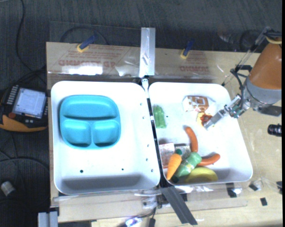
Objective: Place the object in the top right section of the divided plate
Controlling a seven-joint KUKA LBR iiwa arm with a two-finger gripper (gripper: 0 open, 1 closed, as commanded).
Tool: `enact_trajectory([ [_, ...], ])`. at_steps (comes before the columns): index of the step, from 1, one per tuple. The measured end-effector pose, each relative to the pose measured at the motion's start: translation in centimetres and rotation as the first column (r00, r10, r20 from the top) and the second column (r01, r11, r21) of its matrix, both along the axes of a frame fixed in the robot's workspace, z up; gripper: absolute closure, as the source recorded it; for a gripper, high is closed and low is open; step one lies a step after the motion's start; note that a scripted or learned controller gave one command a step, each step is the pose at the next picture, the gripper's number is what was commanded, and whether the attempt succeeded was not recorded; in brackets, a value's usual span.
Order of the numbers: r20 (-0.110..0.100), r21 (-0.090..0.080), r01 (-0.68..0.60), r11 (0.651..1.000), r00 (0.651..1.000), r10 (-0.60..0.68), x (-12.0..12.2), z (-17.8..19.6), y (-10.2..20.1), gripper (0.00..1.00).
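Blue divided plate (pixel 90 120) flat in left bin (pixel 66 174), upper area.

Two bins sat side by side on the bench. Left bin (pixel 62 174) held the divided plate (pixel 90 119), toward its far left part. Right bin (pixel 237 145) held the rest: a packet (pixel 196 103) at the far side, a cucumber-like piece (pixel 159 116) against the left wall, a sausage (pixel 192 138) mid-bin. Near edge: carrot (pixel 173 164), bottle (pixel 189 162), banana (pixel 201 175) clustered, touching. Gripper (pixel 209 120) hung over the bin, between packet and sausage.
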State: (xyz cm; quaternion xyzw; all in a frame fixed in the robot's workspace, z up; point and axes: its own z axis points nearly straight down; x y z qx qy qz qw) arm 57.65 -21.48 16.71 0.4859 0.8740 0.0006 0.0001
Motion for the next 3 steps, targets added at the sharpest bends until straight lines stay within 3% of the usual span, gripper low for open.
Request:
enact_trajectory([
  [1,0.002,0.002,-0.001,1.0,1.0,0.001,0.1,0.9,0.2,1.0],
  [2,-0.002,-0.002,0.247,0.969,0.969,-0.247,2.7,-3.7,-0.7,1.0],
  [3,0.019,-0.012,-0.147,0.989,0.989,0.147,-3.9,-7.4,2.3,1.0],
])
